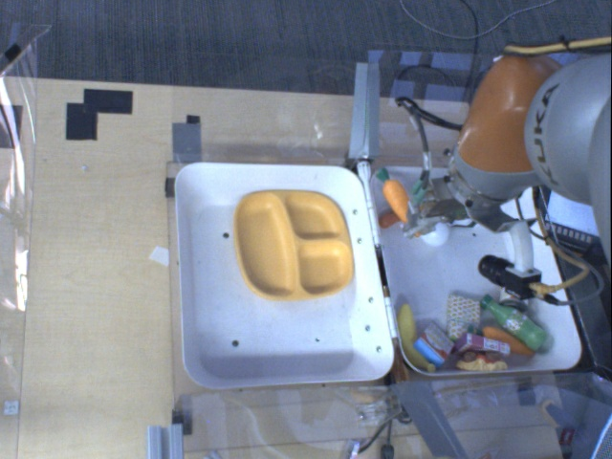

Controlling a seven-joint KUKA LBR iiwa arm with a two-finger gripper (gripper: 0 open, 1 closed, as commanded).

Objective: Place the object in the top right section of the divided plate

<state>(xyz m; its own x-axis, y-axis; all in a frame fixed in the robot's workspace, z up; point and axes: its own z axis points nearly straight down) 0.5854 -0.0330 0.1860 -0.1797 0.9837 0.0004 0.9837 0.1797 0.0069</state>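
Observation:
A yellow divided plate (292, 244) lies in the left white bin (206, 285), with one long section on its left and two smaller ones on its right. Nothing lies in its top right section (316, 216). My gripper (424, 215) hangs low over the upper left corner of the right bin (564, 352), under the orange-banded wrist. An orange toy carrot (394, 198) with a green top lies just to its left, by the bin wall. A small reddish-brown piece (386, 220) sits below the carrot. Whether anything is between the gripper's tips is hidden.
Along the right bin's front edge lie a yellow banana (405, 322), a checkered piece (464, 307), a green bottle (516, 324) and several small packets (470, 345). A raised divider (375, 247) separates the bins. Cables trail behind the arm.

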